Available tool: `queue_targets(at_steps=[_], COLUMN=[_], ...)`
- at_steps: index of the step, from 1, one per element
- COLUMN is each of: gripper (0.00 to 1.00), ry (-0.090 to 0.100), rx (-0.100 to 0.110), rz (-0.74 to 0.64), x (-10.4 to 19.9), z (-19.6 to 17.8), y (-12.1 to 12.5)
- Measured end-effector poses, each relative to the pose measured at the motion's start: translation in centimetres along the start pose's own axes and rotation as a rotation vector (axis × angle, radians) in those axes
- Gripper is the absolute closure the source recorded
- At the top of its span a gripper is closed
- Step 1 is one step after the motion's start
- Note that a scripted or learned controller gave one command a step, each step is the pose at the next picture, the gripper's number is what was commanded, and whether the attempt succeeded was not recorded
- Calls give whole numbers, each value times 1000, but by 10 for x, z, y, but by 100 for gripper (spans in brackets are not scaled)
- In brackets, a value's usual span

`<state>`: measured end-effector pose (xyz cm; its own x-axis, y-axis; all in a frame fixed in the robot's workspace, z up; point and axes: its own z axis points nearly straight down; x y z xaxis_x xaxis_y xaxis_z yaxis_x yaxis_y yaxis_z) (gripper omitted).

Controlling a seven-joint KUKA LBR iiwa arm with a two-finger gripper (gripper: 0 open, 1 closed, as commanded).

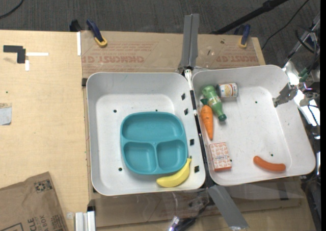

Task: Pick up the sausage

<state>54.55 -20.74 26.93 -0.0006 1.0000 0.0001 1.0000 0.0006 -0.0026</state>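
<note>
While the gripper (283, 97) sits at the right bin's (254, 74) far right rim, can't tell how its jaws stand; sausage (269, 164) lies well apart near that bin's front edge.

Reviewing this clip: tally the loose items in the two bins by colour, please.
Orange: 2, carrot and sausage
Green: 1, bottle
Yellow: 1, banana
Teal: 1, divided plate
Other: 2, can, small box
Total: 7

Reversed red "CHEMCAST GP" print repeats across the cardboard sheet (153, 54) behind the bins.
</note>
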Motion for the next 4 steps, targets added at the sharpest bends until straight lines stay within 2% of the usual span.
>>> queue_targets(at_steps=[1,2,3,4], gripper=[0,0,0,0], ry=[2,-1,-21,-23], rx=[2,-22,-36,-39], rz=[15,-288,-293,-327], x=[-14,-7,2,3], z=[73,151,158,158], y=[-66,-59,-57,-57])
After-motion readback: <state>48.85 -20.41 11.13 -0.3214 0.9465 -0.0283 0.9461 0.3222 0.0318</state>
